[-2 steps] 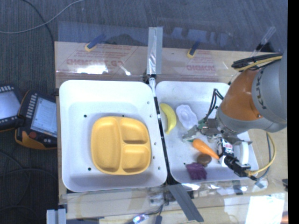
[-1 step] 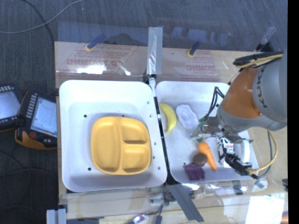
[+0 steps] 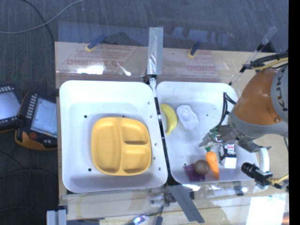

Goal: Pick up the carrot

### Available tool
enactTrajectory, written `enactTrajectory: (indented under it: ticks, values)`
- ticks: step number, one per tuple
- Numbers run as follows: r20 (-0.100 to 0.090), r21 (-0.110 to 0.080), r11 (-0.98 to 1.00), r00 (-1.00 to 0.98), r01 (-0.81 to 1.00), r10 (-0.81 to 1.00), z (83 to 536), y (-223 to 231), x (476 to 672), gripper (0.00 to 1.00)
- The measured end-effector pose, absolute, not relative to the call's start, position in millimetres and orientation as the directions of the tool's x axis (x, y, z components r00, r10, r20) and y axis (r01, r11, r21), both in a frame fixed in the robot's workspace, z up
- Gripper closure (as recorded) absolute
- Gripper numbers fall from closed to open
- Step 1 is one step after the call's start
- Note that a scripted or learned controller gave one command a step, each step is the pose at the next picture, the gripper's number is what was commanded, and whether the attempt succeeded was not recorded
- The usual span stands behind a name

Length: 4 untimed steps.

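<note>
The orange carrot (image 3: 213, 165) lies near the front edge of the right bin (image 3: 197, 90), its length running front to back. My gripper (image 3: 214, 146) hangs right over the carrot's far end, at the tip of the grey arm with its orange band (image 3: 258, 100). Whether it touches the carrot is hidden by the wrist.
Touching the carrot's left side are a brown round fruit (image 3: 201, 167) and a purple piece (image 3: 191, 173). A banana (image 3: 169, 118) and a white crumpled item (image 3: 187, 116) lie at the right bin's far left. The left bin (image 3: 75, 102) holds a yellow divided plate (image 3: 122, 145).
</note>
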State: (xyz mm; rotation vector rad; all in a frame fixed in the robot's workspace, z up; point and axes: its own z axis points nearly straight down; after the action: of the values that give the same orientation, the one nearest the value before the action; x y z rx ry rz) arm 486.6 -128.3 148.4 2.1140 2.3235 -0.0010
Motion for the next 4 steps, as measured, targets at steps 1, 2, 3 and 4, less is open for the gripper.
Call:
enactTrajectory:
  ticks: [1, 2, 3, 4]
  values:
    - [0.001, -0.002, 0.094, -0.094, 0.996, 0.996, 148, -128, 485.9, 0.00]
    - [0.002, 0.000, 0.143, -0.143, 0.990, 0.990, 109, -153, 485.5, 0.00]
    - [0.005, -0.002, 0.144, -0.144, 0.990, 0.990, 118, -152, 485.8, 1.00]
    - [0.003, -0.002, 0.197, -0.197, 0.980, 0.980, 122, -147, 501.5, 1.00]
